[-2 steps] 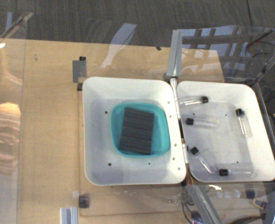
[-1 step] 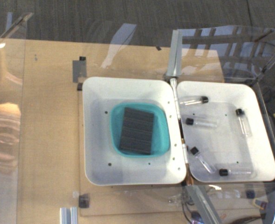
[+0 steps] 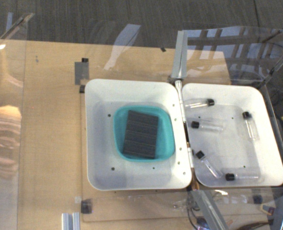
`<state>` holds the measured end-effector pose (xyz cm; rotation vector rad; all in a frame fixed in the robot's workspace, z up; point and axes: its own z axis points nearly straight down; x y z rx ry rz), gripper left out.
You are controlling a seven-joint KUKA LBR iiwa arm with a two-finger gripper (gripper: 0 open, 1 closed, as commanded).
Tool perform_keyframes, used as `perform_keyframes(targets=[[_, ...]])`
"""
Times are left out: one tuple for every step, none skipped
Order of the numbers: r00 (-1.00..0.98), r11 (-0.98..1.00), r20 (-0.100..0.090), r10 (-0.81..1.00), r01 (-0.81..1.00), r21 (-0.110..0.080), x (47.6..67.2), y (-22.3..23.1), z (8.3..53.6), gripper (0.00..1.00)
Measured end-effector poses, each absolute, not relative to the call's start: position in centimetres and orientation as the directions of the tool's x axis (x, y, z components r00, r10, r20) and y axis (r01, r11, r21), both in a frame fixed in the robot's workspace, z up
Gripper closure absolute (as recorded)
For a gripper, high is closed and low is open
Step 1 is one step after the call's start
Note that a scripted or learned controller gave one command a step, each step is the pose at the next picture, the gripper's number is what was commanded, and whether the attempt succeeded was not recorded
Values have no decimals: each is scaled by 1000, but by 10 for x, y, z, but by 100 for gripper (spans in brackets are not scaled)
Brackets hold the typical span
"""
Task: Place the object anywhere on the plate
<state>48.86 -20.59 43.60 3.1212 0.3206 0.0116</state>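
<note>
The dark ridged block [image 3: 141,135] lies flat in the middle of the teal plate [image 3: 166,145], which sits in the left bin [image 3: 98,128] on the bench [image 3: 41,128]. Judging from this, the placing looks done. Several clear tubes [image 3: 204,102] with black caps lie loose in the right bin [image 3: 271,143].

2 bins [image 3: 98,176], 1 plate [image 3: 166,145], 1 pad [image 3: 141,134], 5 vials [image 3: 249,126]

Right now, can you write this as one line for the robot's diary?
plate: teal plate in left bin | on plate: dark ridged block | right bin: five clear tubes, black caps
</note>
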Motion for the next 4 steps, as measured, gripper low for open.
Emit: perform_keyframes(targets=[[979, -979, 7, 203, 203, 4, 489, -206, 436, 0], [979, -979, 7, 203, 203, 4, 489, -206, 436, 0], [979, -979, 7, 203, 203, 4, 489, -206, 436, 0], [979, -979, 7, 203, 203, 4, 489, -206, 436, 0]])
